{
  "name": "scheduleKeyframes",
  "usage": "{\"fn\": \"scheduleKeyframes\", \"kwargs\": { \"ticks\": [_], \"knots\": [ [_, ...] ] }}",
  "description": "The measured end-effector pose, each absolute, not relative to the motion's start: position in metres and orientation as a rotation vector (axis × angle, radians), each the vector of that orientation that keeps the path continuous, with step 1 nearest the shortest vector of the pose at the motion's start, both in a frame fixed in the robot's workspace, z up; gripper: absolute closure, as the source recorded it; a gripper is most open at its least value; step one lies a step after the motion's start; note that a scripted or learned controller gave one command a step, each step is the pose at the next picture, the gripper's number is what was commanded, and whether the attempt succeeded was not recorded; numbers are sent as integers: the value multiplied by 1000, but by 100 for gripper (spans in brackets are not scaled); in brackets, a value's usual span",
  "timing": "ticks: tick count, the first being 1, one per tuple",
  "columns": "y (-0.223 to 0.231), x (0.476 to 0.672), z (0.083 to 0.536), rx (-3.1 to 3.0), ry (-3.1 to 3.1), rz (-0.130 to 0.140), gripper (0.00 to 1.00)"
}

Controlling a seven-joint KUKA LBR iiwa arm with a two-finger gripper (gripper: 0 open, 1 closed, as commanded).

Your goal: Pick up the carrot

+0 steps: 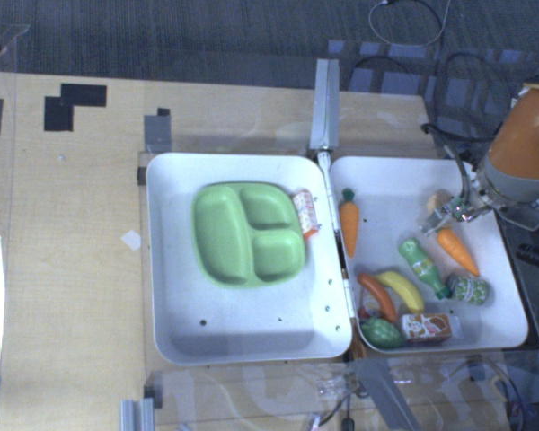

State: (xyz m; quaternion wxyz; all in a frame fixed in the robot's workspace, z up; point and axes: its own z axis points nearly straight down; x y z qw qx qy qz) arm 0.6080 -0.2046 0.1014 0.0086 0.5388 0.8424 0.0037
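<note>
We look down on a pale wooden counter (63, 241) carrying two shallow white bins side by side. The left bin (175, 330) holds a green divided plate (247, 232), and a small red-and-white packet (304, 214) lies against the plate's right edge, near the wall shared by the two bins.

The right bin (386, 187) carries the rest of the toy food. The grey arm with its orange band (525, 142) reaches in from the right, over the bin's upper right corner. Its pincer (456, 210) hangs low there, and we cannot tell whether it is released or clenched; we see nothing between its tips.

There are two carrots in this bin. One carrot (349, 224) lies along the left wall, green top pointing away from us and tip toward us, well apart from the pincer. The second carrot (457, 250) lies at a slant just below the pincer, its thick end nearest the metal tips and its point aimed at the lower right; we cannot make out whether they touch.

Between the two carrots lies a green bottle (422, 265). A small green can (469, 289) sits just beside the second carrot's tip. Nearer the front wall we find a yellow banana (402, 289), a red sausage (378, 295), a green vegetable (382, 333) and a small red-labelled box (426, 328), huddled together.
</note>
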Motion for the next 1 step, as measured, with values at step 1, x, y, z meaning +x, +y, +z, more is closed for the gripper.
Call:
{"fn": "scheduleKeyframes", "kwargs": {
  "ticks": [1],
  "knots": [
    [-170,658,197,1932,2469,6,100]
  ]
}}
